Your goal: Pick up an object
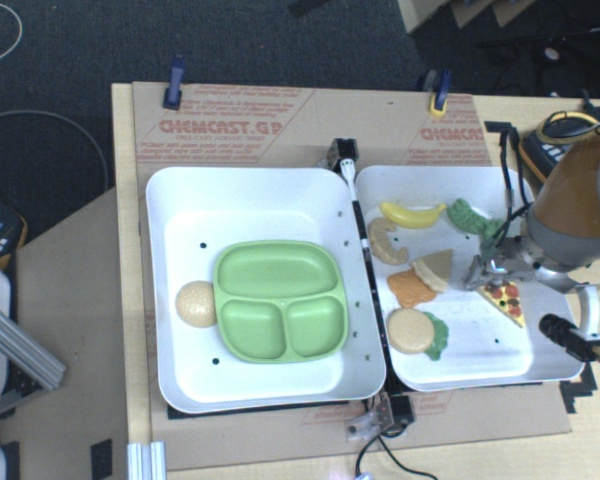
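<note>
The right bin (550, 368) holds several toy foods. Among them are a yellow banana (412, 213), a green leafy piece (470, 216), a tan round cookie (385, 240), a beige wedge (436, 268), an orange piece (411, 288), a bun with lettuce (416, 332) and a pizza slice (508, 302). My gripper (488, 269) hangs low over the right part of this bin, just above the top end of the pizza slice and right of the beige wedge. The grey arm with its orange band (572, 198) comes in from the right.
In the left bin (180, 198) lie a green divided plate (280, 300) and, touching its left edge, a tan round bun (195, 304). A black divider (358, 230) runs between the bins. Blue and yellow clamps hold the cardboard at the back.
</note>
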`<state>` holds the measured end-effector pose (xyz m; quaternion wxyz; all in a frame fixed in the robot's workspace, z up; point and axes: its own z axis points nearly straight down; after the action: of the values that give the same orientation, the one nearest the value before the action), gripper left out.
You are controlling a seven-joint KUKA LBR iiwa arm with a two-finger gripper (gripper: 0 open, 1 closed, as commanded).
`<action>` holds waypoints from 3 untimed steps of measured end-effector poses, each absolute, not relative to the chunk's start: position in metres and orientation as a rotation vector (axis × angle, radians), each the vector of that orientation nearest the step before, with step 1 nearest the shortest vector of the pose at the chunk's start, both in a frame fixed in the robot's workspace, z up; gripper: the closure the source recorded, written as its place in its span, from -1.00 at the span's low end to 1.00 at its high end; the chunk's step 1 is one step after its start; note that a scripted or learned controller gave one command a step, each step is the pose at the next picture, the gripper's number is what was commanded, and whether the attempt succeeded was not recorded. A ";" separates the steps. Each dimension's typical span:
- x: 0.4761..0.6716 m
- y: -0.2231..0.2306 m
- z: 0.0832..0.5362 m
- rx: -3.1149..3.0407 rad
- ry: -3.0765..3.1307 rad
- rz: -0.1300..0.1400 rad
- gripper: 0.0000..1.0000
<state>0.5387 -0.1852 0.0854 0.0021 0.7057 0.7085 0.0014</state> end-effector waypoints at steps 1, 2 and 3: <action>0.481 -0.127 0.085 2.221 2.227 0.000 1.00; 0.480 -0.130 0.086 2.220 2.220 0.002 1.00; 0.481 -0.131 0.096 2.218 2.218 0.004 1.00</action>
<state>0.4808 -0.1306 0.0961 0.0027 0.7071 0.7071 0.0012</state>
